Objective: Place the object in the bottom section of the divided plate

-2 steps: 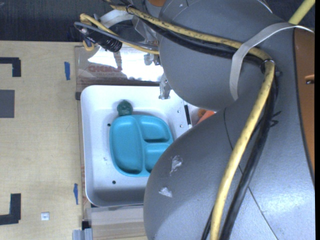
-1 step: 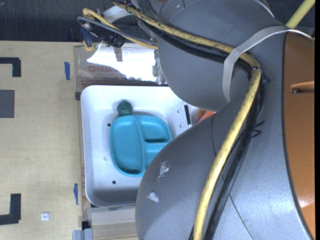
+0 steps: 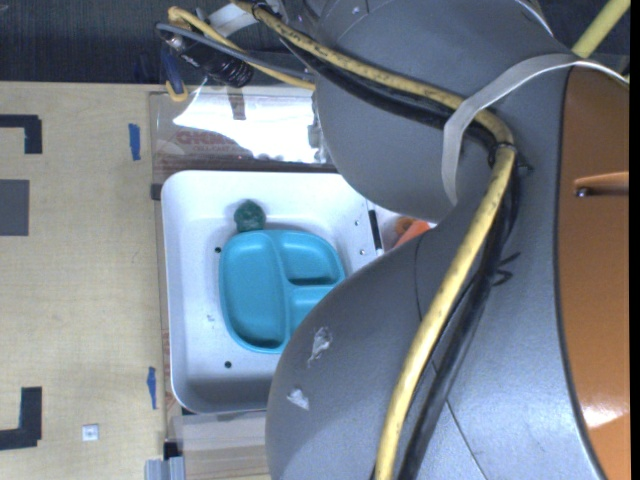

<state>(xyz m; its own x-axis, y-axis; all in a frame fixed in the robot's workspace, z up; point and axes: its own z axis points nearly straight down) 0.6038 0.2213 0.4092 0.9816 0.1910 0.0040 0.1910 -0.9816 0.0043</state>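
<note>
Claw state we could not tell; the smooth grey arm (image 3: 440,268) hid it. We saw a glossy blue divided plate (image 3: 265,288) in the white bin (image 3: 190,298), a rounded green object (image 3: 248,215) at its twelve o'clock rim.

A turquoise plate (image 3: 265,288) is seen in a white bin (image 3: 190,298). A dark green object (image 3: 248,215) is seen beside the plate. The arm (image 3: 470,268) is coloured grey, with a yellow cable (image 3: 455,298) along it. The desk (image 3: 75,268) is pale wood, marked with black shapes and blue tape.
</note>
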